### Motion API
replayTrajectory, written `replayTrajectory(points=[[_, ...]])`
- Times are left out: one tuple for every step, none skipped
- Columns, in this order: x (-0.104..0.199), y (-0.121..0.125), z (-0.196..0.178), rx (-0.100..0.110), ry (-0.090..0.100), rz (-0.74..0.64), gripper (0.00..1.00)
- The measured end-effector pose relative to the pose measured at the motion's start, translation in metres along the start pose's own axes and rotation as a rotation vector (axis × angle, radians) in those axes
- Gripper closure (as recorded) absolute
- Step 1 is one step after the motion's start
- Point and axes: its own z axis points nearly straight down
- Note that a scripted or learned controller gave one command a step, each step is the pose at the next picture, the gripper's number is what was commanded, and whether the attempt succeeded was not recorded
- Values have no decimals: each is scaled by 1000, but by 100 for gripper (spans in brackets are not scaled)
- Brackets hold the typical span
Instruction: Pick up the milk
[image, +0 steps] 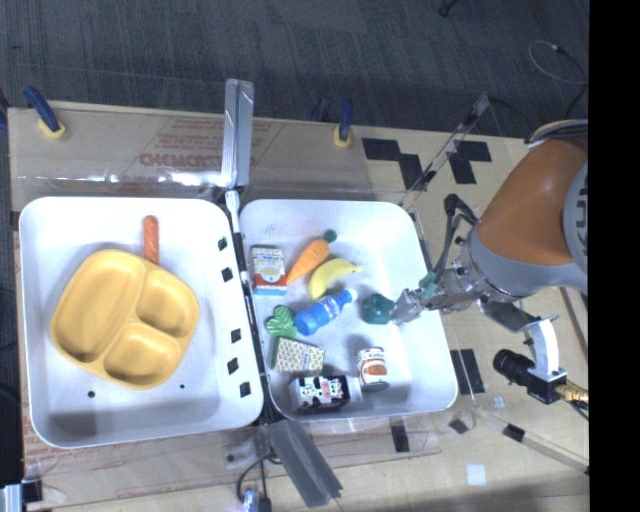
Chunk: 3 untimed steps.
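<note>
White with black cow patches, the milk carton (322, 392) lies at the right bin's (432, 372) front edge, beside a small can (373, 367). Near the teal object (377, 309), the gripper (408, 306) hangs; open or closed, I cannot tell.

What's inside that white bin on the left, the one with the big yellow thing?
The left shallow white bin holds a yellow three-compartment plastic plate, tilted a bit. An orange sausage-shaped toy sticks out behind its far edge, partly covered. Whatever lies beneath the plate is hidden.
</note>
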Motion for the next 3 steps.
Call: replayTrajectory(points=[[0,1,-8,5,2,-7,100],[0,2,-16,10,4,-13,100],[-36,-6,-14,0,-2,22,100]])
